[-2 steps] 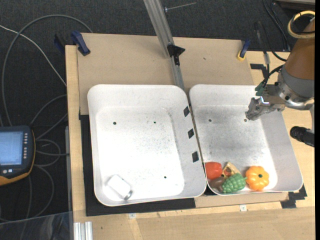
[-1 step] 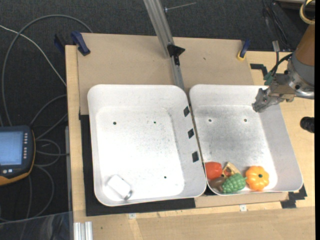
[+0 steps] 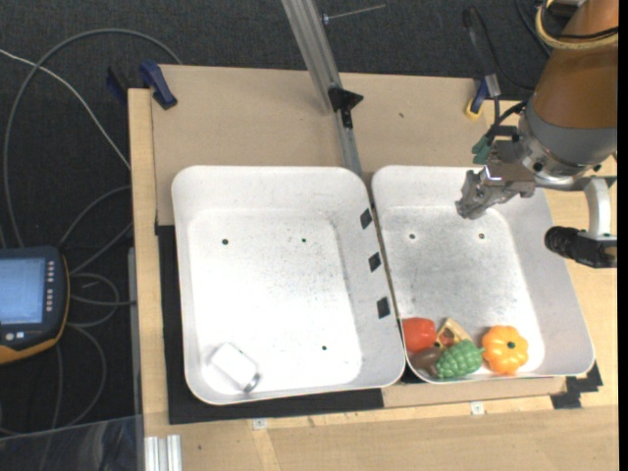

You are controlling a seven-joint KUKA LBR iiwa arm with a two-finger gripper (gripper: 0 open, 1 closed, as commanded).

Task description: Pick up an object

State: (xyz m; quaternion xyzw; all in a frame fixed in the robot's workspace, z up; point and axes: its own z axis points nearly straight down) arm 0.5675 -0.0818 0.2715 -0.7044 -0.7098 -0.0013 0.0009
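Hovering over the right bin [image 3: 549,292] far end, gripper [image 3: 475,204] finger state unclear, toy pumpkin [image 3: 504,349] near corner.

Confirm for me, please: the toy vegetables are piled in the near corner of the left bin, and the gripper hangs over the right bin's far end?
Not quite. The camera view shows the toy vegetables piled in the near corner of the right bin, not the left bin. The gripper does hang over the right bin's far end.
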